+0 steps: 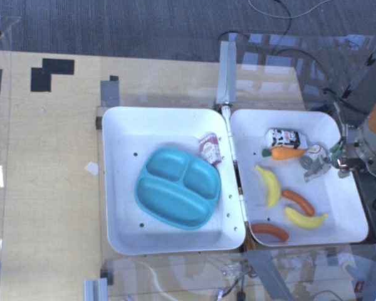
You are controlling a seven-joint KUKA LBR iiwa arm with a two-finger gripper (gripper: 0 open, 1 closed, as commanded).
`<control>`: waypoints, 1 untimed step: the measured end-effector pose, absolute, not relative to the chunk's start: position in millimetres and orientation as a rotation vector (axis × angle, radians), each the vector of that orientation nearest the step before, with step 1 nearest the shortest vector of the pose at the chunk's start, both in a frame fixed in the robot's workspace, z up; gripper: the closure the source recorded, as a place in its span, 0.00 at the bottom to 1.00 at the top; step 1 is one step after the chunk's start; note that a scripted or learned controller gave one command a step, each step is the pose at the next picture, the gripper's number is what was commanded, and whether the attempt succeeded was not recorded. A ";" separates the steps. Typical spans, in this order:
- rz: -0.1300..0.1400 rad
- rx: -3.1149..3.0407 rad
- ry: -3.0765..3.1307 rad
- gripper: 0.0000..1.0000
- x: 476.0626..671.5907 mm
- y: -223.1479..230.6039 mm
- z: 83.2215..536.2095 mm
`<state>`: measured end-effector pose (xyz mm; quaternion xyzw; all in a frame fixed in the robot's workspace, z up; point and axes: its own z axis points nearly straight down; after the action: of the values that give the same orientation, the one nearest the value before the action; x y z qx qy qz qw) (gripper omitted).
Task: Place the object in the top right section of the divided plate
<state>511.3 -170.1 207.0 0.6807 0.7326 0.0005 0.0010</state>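
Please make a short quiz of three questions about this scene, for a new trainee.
1. True or false: the turquoise divided plastic plate lies in the right white bin.
2. How many yellow toy bananas lie in the right bin? A) one B) two C) three
3. Which thing lies just beyond the plate's top right section, against the left white bin wall?

Key: 1. False, the plate lies in the left bin. 2. B, one yellow toy banana and another. 3. The small red and white packet.
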 end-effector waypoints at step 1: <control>0.002 2.137 2.300 0.00 511.3 -170.1 207.0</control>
<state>511.3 -170.1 207.0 0.6807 0.7326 0.0005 0.0010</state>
